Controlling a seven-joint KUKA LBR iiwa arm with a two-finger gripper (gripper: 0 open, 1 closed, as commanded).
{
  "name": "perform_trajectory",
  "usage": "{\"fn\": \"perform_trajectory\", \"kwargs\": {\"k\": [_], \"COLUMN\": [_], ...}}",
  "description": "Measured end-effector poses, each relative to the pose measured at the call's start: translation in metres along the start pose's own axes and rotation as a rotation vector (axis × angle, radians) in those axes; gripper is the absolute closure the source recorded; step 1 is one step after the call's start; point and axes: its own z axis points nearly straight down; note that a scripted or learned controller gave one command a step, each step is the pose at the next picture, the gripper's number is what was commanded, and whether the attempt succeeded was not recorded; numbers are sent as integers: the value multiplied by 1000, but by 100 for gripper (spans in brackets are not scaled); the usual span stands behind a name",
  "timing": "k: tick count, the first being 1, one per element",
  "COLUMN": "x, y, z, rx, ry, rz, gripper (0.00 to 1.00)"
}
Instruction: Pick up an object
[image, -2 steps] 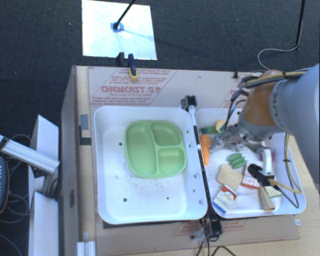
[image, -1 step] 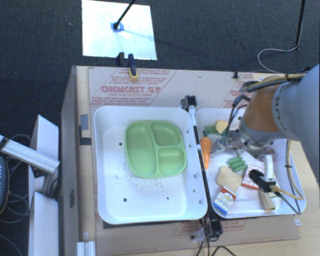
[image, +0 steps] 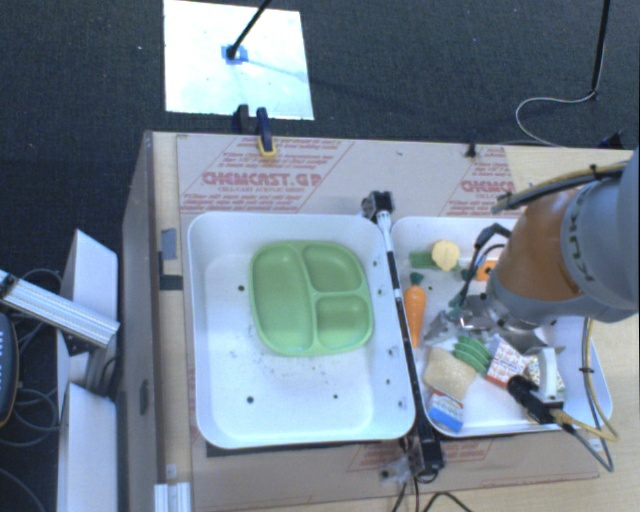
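My gripper (image: 452, 322) hangs low over the right bin (image: 590, 400), with the arm's orange band above it. It sits just right of an orange carrot (image: 415, 306) and just above a green ridged item (image: 470, 352). Below those lie a beige bread-like piece (image: 448, 371) and a blue and white packet (image: 447, 410). A red and white packet (image: 506, 361) lies under the wrist. A yellow round fruit (image: 445, 254) rests at the bin's far left corner. The view shows nothing lifted in the gripper.
The left bin (image: 220, 330) holds a green divided plate (image: 310, 297). A black divider rail (image: 398, 310) runs between the bins. A small orange item (image: 486, 268) peeks out beside the arm. Cables lie at the front right of the bench.
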Motion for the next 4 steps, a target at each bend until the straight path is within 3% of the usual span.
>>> {"fn": "perform_trajectory", "kwargs": {"k": [1,2,3,4], "x": [-3,-3,-3,-2], "y": [60,61,61,120], "z": [-1,-11,-11,-3], "rx": [-3,-4,-4,-7], "ry": [0,0,0,-13], "rz": [-2,-4,-4,1], "gripper": [0,100,0,0]}}
